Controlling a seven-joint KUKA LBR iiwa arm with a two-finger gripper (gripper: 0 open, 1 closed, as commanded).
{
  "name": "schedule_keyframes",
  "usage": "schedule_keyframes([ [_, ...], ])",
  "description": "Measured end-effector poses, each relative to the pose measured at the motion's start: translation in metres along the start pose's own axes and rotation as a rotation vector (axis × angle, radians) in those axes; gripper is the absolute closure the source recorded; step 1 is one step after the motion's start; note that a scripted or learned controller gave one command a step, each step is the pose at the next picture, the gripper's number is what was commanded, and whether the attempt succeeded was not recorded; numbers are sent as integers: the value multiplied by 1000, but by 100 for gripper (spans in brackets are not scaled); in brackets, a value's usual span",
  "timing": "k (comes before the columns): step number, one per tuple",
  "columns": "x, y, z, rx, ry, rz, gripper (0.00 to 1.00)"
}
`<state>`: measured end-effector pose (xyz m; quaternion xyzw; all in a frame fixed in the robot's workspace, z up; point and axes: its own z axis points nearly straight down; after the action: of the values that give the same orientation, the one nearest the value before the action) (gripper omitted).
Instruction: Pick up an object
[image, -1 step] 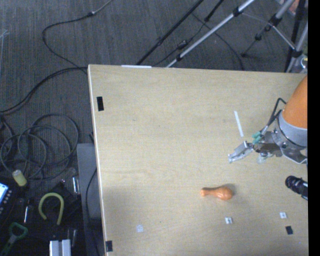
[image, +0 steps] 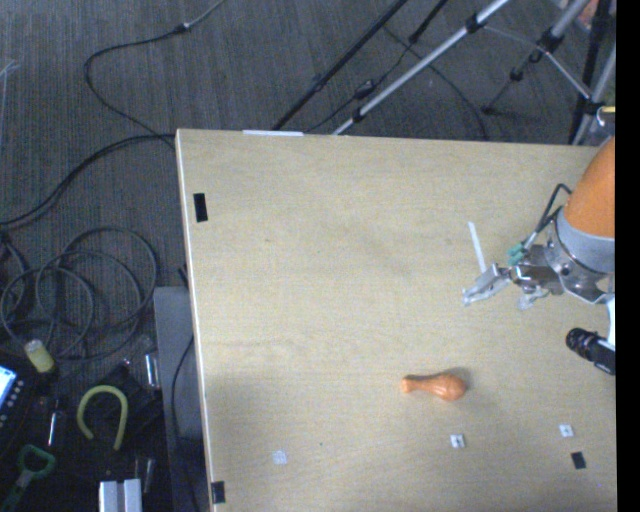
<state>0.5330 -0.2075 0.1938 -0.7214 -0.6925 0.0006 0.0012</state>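
1. The big tan bench top (image: 330, 250) has no bins that I can see — just a flat board with a few things on it.
2. The gripper (image: 482, 290) hangs over the right side. Its metal fingers look spread apart, with nothing between them.
3. The orange, pear-shaped object (image: 436, 386) lies flat on the board, nearer the front, apart from the gripper.
4. A thin white stick (image: 476, 246) lies just beside the gripper.
5. I think the pick-up is not done yet — reaching, squeezing and lifting are all left.

Arm (image: 590, 215) cut off at right edge; claw (image: 483, 291) blurred.
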Motion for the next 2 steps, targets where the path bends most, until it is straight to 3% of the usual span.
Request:
schedule_keyframes([
  [1,-8,65,70,1,-3,-47,0],
  [2,3,99,110,-1,-4,-150,0],
])
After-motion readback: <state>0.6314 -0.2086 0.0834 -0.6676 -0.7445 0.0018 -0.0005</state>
